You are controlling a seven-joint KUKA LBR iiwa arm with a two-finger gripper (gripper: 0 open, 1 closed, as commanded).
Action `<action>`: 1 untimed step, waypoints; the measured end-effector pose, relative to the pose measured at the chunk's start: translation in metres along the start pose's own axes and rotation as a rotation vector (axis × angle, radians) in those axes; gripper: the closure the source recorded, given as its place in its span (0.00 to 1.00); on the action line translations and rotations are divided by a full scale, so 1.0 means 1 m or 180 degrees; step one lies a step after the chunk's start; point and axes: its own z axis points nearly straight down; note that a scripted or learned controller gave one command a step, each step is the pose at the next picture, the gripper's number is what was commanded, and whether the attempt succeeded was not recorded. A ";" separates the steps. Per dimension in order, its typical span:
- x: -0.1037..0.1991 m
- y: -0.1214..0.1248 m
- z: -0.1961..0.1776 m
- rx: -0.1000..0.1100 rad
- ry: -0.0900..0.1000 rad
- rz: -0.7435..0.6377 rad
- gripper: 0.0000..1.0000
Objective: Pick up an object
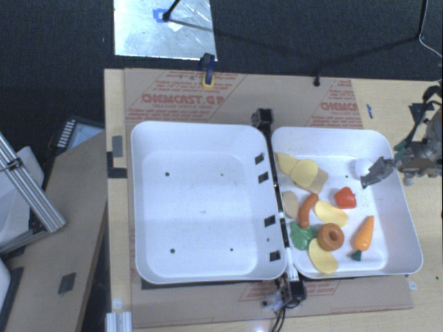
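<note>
The arm reaches in low from the right, its grey wrist hanging over the right rim of the right-hand bin [398, 206]. The gripper [372, 173] points leftward, just inside that bin's upper right part, tilted slightly downward toward the bin's floor.

Two bins sit side by side on the bench [173, 88]; the left bin [201, 203] adjoins the right bin [398, 206], which holds toy foods [325, 220]; the gripper [377, 171] hangs over its right part.

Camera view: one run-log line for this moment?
gripper: over right bin, upper right | held: nothing seen | nearest: red toy | left bin: untouched
</note>
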 end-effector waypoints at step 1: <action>-0.043 0.071 0.084 -0.0014 -0.0010 0.0004 0.00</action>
